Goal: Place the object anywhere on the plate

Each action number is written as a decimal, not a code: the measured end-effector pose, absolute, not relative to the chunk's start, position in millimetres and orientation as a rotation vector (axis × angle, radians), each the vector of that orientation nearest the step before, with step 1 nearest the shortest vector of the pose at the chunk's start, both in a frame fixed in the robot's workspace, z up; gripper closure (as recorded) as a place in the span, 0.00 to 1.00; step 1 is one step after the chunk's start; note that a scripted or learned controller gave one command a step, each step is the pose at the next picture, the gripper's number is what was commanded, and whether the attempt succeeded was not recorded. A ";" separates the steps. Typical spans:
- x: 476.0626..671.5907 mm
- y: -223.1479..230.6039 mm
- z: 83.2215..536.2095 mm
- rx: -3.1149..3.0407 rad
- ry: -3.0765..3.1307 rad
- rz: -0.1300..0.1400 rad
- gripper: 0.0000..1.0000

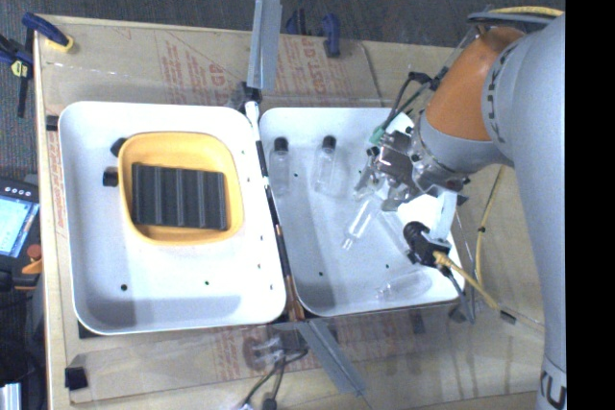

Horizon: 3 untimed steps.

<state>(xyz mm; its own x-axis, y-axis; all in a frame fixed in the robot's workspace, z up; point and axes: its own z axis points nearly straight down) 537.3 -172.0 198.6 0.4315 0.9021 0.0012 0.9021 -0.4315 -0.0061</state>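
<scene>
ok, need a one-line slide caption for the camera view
KUKA arm's hand poised over clear vials in the right bin; yellow plate waits in the left bin.

left bin point(86, 302): plate point(179, 182) inside, toward its back | right bin point(317, 298): two vials point(280, 163) point(326, 163) side by side at back, third vial point(359, 224) right of them | bins touching on tabletop point(144, 48)

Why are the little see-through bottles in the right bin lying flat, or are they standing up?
Lying down. Two clear bottles rest flat on the right bin's floor, black caps pointing away.
</scene>
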 end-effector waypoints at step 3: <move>609.5 -6.0 200.9 -1.897 -2.499 0.004 1.00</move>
<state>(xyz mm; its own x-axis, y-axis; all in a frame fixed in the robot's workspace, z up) 609.5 -6.0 200.9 -0.2685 0.9633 0.0017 0.9633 0.2685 -0.0046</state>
